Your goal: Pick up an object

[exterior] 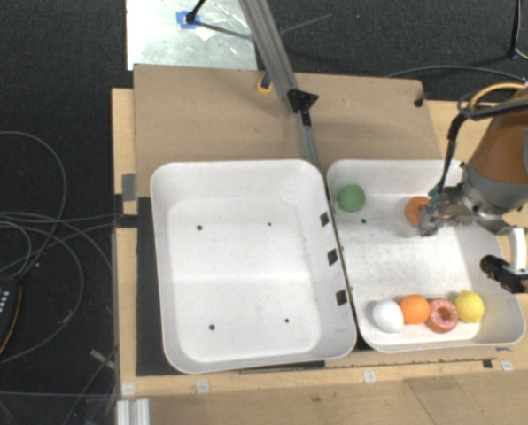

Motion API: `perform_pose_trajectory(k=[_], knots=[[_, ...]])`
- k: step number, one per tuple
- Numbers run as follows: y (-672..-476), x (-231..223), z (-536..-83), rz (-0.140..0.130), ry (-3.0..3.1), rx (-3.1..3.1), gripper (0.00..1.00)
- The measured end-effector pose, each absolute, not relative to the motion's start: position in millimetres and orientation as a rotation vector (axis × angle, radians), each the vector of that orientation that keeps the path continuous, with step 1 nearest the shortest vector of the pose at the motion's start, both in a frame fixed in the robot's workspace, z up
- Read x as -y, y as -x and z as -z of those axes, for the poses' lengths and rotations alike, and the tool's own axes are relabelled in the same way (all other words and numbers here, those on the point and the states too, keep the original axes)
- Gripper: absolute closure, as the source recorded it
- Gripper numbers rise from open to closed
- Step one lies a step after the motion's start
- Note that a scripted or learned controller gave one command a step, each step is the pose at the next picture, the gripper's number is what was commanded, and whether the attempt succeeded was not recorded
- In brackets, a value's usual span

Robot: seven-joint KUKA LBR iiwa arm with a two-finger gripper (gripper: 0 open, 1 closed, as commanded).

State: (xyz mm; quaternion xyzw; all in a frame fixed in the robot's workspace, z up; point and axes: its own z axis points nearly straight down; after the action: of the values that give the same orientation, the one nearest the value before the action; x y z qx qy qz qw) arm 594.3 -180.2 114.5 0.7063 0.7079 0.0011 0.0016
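Grey arm with orange band reaches in from the right, wrist angled down, two-finger gripper (429,220) low in the right shallow white bin (397,264), right beside a small round orange ball (415,209) near the bin's far wall; contact unclear, can't tell finger state. Small green ball (351,198) sits apart at the far left corner. Along the near wall: white egg-shaped object (388,315), orange ball (415,309), pink frosted doughnut (442,315), yellow lemon-like object (469,306); no readable writing, orange target is round, no clear long axis.
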Motion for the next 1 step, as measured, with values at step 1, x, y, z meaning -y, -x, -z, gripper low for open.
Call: perform_pose_trajectory(k=[1], knots=[[-593.8, 176.1, -178.2, -0.007, -2.211, -2.222, 1.00]])
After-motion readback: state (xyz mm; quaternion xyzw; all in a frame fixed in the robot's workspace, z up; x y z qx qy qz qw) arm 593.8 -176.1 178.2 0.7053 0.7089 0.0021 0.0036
